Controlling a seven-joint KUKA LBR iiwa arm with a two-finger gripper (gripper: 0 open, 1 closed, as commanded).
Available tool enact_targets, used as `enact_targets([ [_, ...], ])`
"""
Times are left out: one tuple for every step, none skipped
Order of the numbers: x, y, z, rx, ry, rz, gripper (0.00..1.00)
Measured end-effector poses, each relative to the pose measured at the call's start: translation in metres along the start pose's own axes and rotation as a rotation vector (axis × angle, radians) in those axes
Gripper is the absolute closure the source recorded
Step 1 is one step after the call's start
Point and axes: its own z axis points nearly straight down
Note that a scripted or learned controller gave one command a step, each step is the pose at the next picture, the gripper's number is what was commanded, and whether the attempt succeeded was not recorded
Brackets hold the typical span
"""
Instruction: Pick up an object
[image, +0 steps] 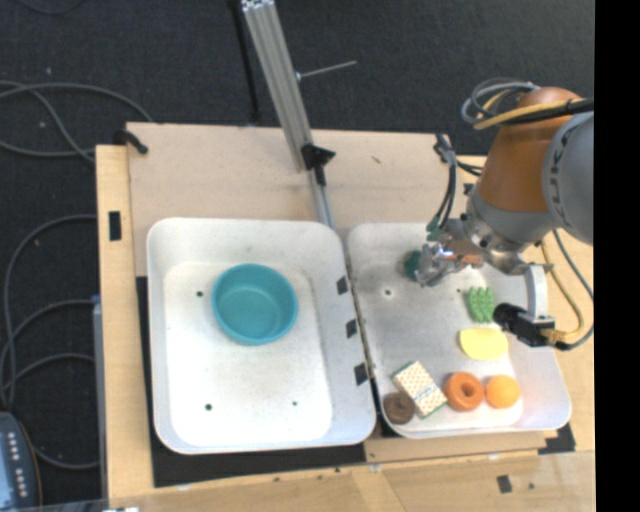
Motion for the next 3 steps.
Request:
enact_targets([
  [-0.001,0.001,-0.025,0.002,0.0,0.0,1.0],
  [0.048,-0.019,-0.018,0.007,0.0,-0.002,1.0],
  [0.098,-0.039,-0.033,0.006,0.003,-0.005,1.0],
])
